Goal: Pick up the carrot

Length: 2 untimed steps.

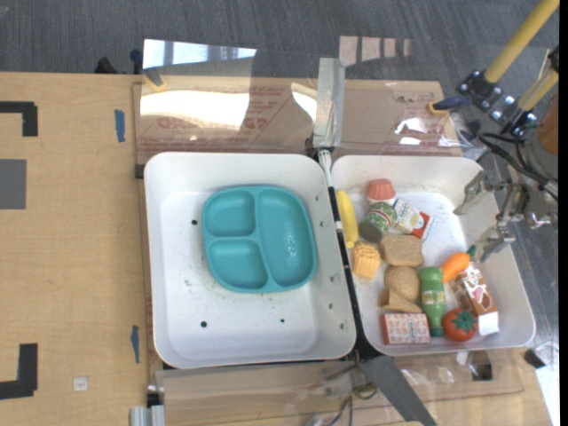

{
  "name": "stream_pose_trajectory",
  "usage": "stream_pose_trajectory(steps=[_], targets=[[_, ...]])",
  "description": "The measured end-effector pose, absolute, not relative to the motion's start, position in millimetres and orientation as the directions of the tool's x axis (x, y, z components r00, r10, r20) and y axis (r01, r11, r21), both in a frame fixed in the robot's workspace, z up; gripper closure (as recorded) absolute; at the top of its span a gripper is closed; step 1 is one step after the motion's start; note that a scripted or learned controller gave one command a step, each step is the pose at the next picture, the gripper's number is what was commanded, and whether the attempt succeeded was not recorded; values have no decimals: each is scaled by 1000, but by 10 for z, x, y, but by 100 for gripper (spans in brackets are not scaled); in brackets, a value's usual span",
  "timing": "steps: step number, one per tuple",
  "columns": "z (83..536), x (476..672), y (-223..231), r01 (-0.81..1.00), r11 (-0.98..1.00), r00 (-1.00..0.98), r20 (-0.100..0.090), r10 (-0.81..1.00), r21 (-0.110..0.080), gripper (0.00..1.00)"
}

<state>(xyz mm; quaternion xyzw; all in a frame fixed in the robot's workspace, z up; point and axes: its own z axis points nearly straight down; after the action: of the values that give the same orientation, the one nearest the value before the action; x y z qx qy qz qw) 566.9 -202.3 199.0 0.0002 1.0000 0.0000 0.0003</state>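
Observation:
The carrot (455, 265), small and orange with a green top, lies near the right wall of the right bin (444, 177), between a green bottle (432, 295) and a small printed box (474, 289). My gripper (472, 232) hangs over the bin's right edge, just above and right of the carrot. Its two thin metal fingers (469, 193) are spread apart with nothing between them. The lower fingertip ends close to the carrot's green top.
The right bin also holds a tomato (460, 324), a banana (346, 217), corn (366, 260), bread (404, 251), a can (382, 218) and a red-and-white box (406, 328). A teal divided plate (260, 238) sits in the left bin (177, 327).

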Motion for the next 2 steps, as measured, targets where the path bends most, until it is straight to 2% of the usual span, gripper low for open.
stream_pose_trajectory(steps=[1,2], targets=[[958,5374,-1882,-127,992,-992,-7,-127,-2,0],[892,5655,-1736,-104,995,-995,-12,-104,-5,0]])
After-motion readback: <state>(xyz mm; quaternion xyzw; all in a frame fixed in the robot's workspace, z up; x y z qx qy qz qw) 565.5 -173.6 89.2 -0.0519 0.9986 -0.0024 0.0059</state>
